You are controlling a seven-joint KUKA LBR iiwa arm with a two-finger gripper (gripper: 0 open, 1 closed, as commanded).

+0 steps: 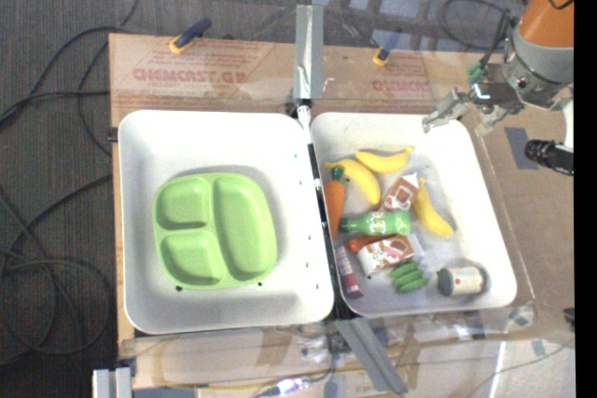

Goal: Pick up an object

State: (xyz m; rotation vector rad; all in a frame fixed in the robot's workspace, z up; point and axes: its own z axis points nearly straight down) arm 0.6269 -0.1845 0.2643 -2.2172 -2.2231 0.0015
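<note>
My gripper [460, 114] hangs over the back right corner of the right bin [494, 228], open, with nothing between its fingers. Below and to its left the bin holds toy food. One yellow banana [384, 159] lies at the back, a second banana [359, 180] in front of it, a third banana [431, 212] to the right. An orange carrot [334, 200] lies along the left wall. A green bottle [378, 224] lies on its side mid-bin between two red-and-white packets [401, 193], [384, 252]. Green beans [406, 277] and a grey can [464, 280] sit at the front.
The left bin [140, 163] holds a green divided plate [216, 228]. A dark red tube [345, 271] lies by the right bin's left wall. Clamps [189, 34] hold the cardboard behind the bins. Cables run over the floor on the left and at the back.
</note>
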